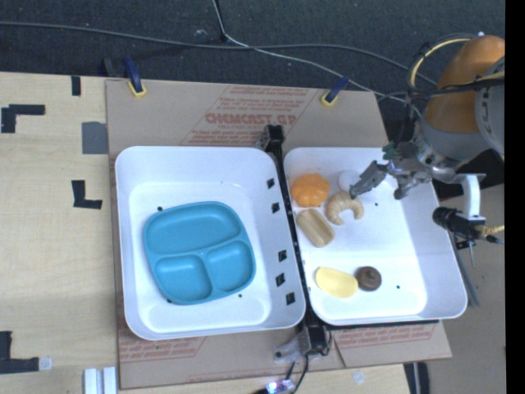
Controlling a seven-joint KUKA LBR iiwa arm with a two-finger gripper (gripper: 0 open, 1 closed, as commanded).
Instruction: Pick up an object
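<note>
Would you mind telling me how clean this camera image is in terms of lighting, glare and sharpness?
In the camera view the lighting is even and soft; the white bins look bright but keep their edges, shadows beside the croissant are faint, the gripper is slightly soft, and the blue tray shows no glare.

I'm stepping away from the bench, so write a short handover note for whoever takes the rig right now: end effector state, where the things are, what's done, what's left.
End effector: open, holding nothing, over the upper part of the right bin.
Right bin contents: croissant just left of the end effector and nearest to it; orange piece and tan bread roll near the bin's left wall; yellow piece and brown round piece side by side toward the front.
Left bin: blue divided plate.
Done: nothing picked up.
Left: close on one thing and lift it; the croissant looks the likeliest.
</note>
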